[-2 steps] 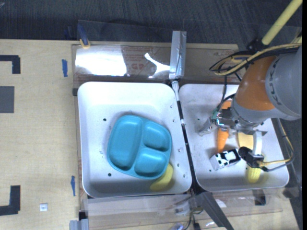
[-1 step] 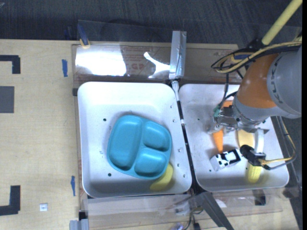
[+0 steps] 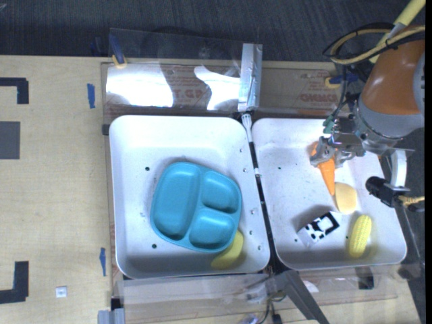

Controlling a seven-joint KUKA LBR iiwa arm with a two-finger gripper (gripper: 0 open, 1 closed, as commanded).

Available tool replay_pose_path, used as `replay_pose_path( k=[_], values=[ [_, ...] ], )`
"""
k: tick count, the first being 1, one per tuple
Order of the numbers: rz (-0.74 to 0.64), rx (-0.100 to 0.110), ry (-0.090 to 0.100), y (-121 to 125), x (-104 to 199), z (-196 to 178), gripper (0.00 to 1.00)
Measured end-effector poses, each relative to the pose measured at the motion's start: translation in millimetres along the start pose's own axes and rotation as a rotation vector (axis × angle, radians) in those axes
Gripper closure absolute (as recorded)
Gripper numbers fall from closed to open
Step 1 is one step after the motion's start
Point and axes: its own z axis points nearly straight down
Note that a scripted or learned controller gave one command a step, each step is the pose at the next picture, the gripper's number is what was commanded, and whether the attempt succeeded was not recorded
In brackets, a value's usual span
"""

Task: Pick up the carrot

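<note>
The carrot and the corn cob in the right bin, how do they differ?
The carrot is orange and tapered; the corn cob is yellow and rounded. The carrot lies right under the gripper, the corn cob near the bin's front corner. Both rest in the right bin.

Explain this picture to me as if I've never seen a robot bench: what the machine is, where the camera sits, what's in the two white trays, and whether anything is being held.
There is one picture, taken by a fixed camera above the bench, looking down at a slant. The grey machine with the orange band, entering from the right, is a robot arm. At its tip is the gripper, a two-finger clamp.

Two shallow white bins sit side by side. The left bin holds a blue divided plate and a yellow item partly tucked under the plate's lower right edge. The right bin holds the carrot, a pale yellow piece, a corn cob and a small black-and-white object.

The gripper is right at the carrot's upper end, but I cannot tell whether it is gripped.
</note>
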Motion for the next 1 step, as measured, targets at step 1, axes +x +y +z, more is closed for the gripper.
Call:
replay_pose_path(
  k=[1],
  values=[
    [-0.001, 0.007, 0.000, 15.0, -33.9, 26.3, 1.00]
  ],
)
